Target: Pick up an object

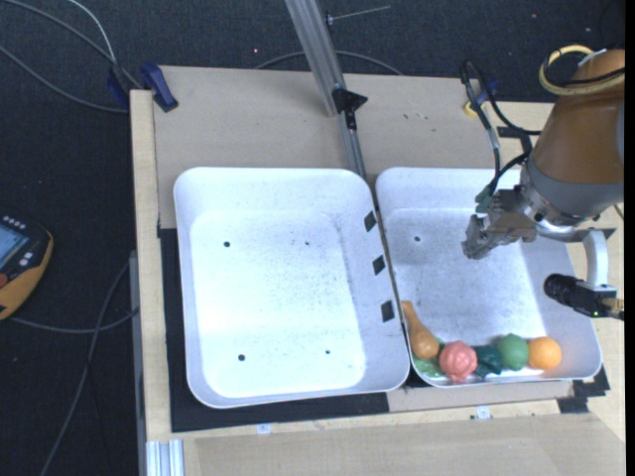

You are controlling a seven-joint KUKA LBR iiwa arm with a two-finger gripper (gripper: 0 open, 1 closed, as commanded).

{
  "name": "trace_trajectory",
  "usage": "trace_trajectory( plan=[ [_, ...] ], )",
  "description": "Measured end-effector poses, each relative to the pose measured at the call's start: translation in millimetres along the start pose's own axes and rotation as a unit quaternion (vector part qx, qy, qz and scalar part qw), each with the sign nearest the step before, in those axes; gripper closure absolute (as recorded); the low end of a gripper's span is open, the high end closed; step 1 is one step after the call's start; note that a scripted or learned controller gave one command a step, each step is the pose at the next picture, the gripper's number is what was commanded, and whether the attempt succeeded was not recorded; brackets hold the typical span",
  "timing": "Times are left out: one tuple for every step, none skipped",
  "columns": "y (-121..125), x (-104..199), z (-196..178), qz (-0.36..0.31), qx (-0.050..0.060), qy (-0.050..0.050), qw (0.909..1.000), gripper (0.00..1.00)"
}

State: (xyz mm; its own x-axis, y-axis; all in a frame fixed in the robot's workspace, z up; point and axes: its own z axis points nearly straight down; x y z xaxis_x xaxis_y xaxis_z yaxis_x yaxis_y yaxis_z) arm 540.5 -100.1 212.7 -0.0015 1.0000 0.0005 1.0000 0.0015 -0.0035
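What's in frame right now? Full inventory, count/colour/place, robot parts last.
bins: 2, white, side by side on the bench
orange ball: 1, orange, right bin, near-right corner
green ball: 1, green, right bin, left of the orange ball
pink ball: 1, pink-red, right bin, near edge
carrot-shaped piece: 1, orange, right bin, near-left corner
teal piece: 1, dark teal, between the pink and green balls, partly hidden
blue clamp: 1, blue, bench far-left corner
metal pole: 1, grey, slanting in from the top towards the gap between the bins
handheld pendant: 1, orange and black, floor at left
arm: 1, orange band, from the right
gripper: 1, grey, over the right bin's bare middle
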Motion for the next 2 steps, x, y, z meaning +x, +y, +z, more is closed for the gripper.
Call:
trace_trajectory(
  plan=[
    [27.4, 14.3, 71.8, 0.000, 0.001, 0.000, 1.0000, 1.00],
    [66.9, 20.0, 112.4, 0.000, 0.000, 0.000, 1.0000, 1.00]
  ],
)
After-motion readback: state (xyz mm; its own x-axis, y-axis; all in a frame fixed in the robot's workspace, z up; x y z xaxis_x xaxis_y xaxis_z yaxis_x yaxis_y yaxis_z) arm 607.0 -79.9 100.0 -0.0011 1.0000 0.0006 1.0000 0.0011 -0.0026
